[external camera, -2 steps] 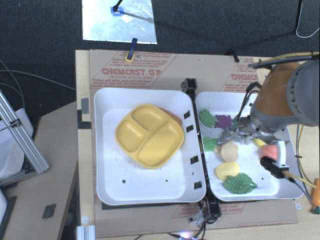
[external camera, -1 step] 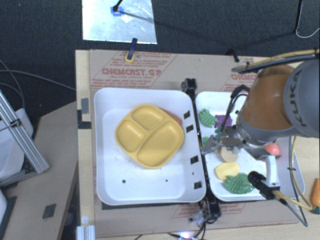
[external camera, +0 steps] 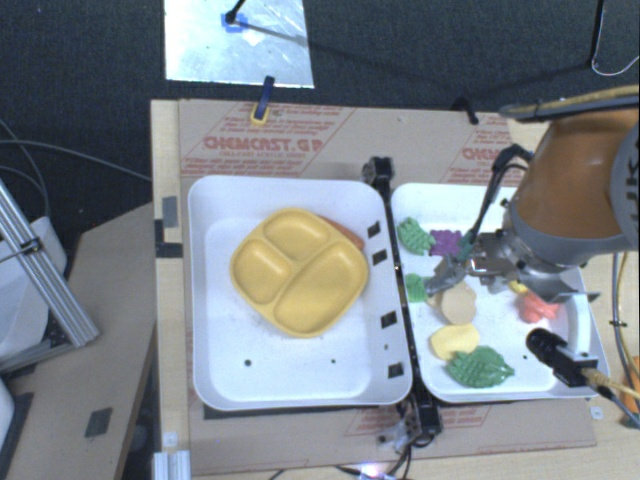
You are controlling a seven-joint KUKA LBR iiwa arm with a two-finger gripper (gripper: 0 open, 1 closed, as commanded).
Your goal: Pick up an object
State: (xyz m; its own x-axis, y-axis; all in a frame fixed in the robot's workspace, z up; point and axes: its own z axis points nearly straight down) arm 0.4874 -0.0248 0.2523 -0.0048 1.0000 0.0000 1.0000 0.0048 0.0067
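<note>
My gripper hangs low over the left half of the right bin, reaching in from the right. Its tip is just above a tan round piece and beside a small green piece. Purple grapes and a green leafy piece lie just behind it. A yellow piece and a dark green leaf lie toward the front. A pink-red piece rests at the right, partly under the wrist. Nothing shows as held.
The left bin holds a yellow divided plate with a reddish thing peeking from under its far right edge. A black-clipped divider runs between the bins. Cardboard lies under both.
</note>
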